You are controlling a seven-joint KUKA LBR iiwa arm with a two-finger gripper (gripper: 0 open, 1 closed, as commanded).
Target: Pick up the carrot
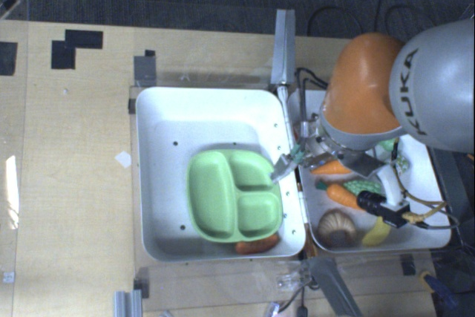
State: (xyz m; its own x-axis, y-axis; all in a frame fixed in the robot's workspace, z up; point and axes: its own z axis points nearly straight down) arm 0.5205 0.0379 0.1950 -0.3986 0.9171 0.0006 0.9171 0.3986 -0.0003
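Note:
The carrot (pixel 343 194) lies in the right bin (pixel 438 159), orange with a green leafy top pointing right. Just above it a second orange piece (pixel 332 168) pokes out from under the arm. My gripper (pixel 285 165) hangs over the divider between the two bins, at the right edge of the green divided plate (pixel 223 197), left of the carrot and a little apart from it. I see nothing held in it. The arm's orange band and grey wrist cover the upper part of the right bin.
The green plate fills much of the left bin (pixel 159 159), and a reddish sausage-like item (pixel 256 246) sticks out under its front edge. In the right bin's front lie a brown shell-like object (pixel 338 226) and a yellow banana (pixel 377 233).

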